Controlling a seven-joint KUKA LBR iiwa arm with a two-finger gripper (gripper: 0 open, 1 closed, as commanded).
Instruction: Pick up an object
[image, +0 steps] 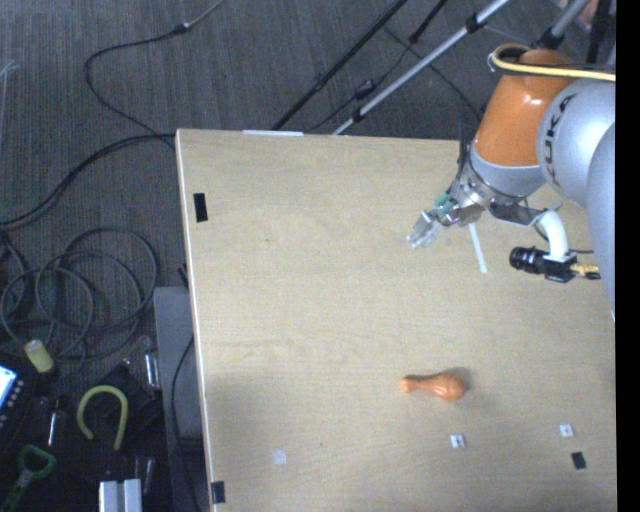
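A small orange, pear-shaped object (436, 385) lies on its side on the pale wooden bench top (300, 300), toward the lower right. My gripper (424, 230) hangs over the upper right part of the bench, well above and slightly left of the object in the view, apart from it. Nothing is visible in the gripper. The grey arm with its orange band (520, 110) comes in from the upper right corner.
A thin white rod (478, 250) and a black fitting (540, 262) sit beside the wrist. Small markers (457, 440) dot the lower right of the bench, and a black tab (201, 207) lies near its left edge. Cables (80, 290) and tools cover the floor on the left.
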